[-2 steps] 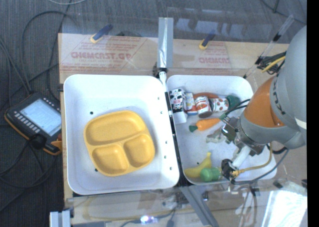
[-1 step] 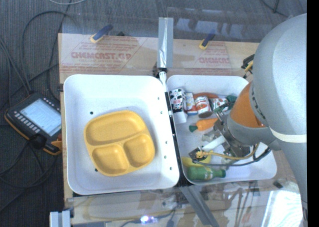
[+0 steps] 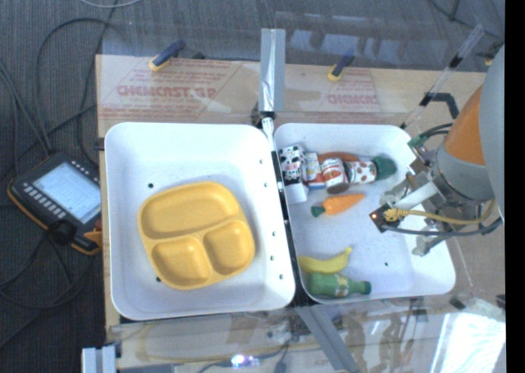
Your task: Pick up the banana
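The banana [image 3: 325,261] is yellow and lies flat near the front edge of the right bin [image 3: 385,269]. A green bottle [image 3: 339,285] rests right against its near side. My gripper [image 3: 416,224] hangs over the right part of that same bin, to the right of the banana and a little farther back, well apart from it. Nothing shows between the gripper and the banana.
An orange carrot [image 3: 339,204] lies mid-bin behind the banana. Several small bottles and cans [image 3: 328,170] line the bin's far side. The left bin [image 3: 131,150] holds a yellow divided tray [image 3: 195,233]. A handheld pendant [image 3: 57,193] sits off the bench at the left.
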`<state>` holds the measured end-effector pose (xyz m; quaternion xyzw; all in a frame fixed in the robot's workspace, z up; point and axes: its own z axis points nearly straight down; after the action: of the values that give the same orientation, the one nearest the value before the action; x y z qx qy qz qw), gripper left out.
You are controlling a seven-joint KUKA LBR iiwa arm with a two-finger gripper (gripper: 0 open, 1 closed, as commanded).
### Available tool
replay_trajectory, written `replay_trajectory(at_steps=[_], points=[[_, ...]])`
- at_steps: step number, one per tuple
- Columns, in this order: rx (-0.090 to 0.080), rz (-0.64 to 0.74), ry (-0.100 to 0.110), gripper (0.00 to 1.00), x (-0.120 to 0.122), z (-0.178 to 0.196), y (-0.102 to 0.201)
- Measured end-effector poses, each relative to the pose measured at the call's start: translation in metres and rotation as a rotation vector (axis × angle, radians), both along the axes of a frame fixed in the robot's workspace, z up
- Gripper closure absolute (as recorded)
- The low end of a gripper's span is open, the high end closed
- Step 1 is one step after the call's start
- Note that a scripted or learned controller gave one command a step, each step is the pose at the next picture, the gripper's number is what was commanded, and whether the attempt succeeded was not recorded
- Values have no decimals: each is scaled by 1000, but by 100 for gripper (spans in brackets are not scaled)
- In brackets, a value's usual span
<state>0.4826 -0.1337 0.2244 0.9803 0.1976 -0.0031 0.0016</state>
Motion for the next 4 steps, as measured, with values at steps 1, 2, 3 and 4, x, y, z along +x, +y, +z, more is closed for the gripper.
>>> replay_trajectory(at_steps=[1,2,3,4], points=[[6,278,3,0,13,-43,87],[7,329,2,0,8,-129,8],[1,555,-4,0,20,-135,5],[1,556,-6,0,21,-135,5]])
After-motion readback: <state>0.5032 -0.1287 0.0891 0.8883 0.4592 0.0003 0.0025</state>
